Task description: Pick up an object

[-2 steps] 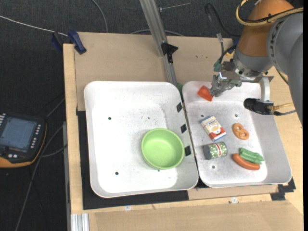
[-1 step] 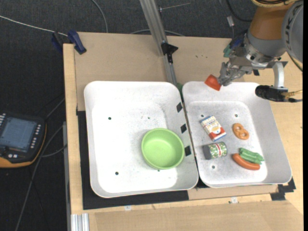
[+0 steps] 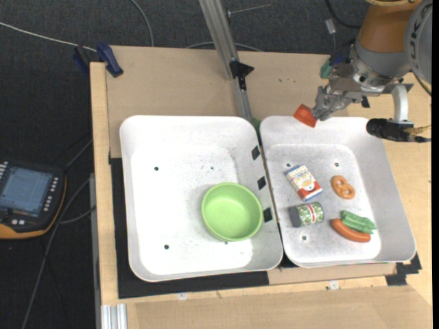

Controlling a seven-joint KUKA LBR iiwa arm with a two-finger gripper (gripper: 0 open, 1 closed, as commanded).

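Observation:
My gripper (image 3: 317,112) hangs over the far rim of the right bin (image 3: 384,184), with the arm coming in from the upper right. A small red block (image 3: 305,115) sits at its fingertips, and the fingers look closed on it. The block is held above the bin's far left corner, apart from the other objects.
The right bin holds a small red-and-white carton (image 3: 302,181), a pretzel (image 3: 342,187), a green-labelled can (image 3: 306,214), and a sausage beside a green piece (image 3: 353,226). A green bowl (image 3: 232,211) sits in the left bin (image 3: 151,184). A metal post (image 3: 226,40) rises behind the bins.

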